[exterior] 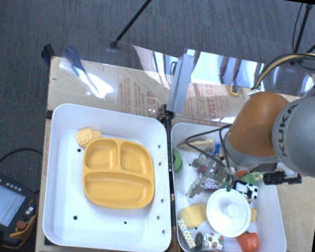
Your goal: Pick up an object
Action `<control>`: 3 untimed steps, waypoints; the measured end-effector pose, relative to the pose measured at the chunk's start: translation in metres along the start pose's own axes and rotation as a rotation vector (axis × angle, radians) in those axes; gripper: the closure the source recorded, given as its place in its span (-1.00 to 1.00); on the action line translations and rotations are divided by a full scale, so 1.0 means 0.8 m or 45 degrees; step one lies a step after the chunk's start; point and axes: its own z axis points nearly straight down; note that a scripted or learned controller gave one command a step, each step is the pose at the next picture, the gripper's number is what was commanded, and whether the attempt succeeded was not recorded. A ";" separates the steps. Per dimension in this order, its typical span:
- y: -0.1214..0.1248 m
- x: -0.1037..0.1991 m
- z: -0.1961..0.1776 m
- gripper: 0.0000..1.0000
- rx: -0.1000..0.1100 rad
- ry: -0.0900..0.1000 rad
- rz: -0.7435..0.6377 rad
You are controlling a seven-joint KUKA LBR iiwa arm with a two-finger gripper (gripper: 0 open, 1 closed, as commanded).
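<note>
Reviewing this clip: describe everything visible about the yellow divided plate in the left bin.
The yellow divided plastic plate lies flat, right way up, in the left white bin, slightly rotated. It has rounded corners, two small upper compartments and one wide lower one, all bare. A small pale yellow bumpy object sits at its upper left corner, seemingly touching the rim.

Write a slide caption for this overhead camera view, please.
KUKA arm's gripper reaches into the cluttered right bin; yellow divided plate sits in left bin.

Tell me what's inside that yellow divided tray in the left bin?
Nothing that I can see: all three compartments of the yellow tray look bare. A small yellow bumpy object sits just outside its top-left corner. What's under the tray is covered.
</note>
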 end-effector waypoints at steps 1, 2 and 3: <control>0.002 -0.001 -0.013 1.00 -0.001 -0.004 -0.009; 0.050 -0.017 -0.132 1.00 -0.004 -0.012 0.002; -0.011 -0.040 -0.285 1.00 -0.002 -0.015 0.162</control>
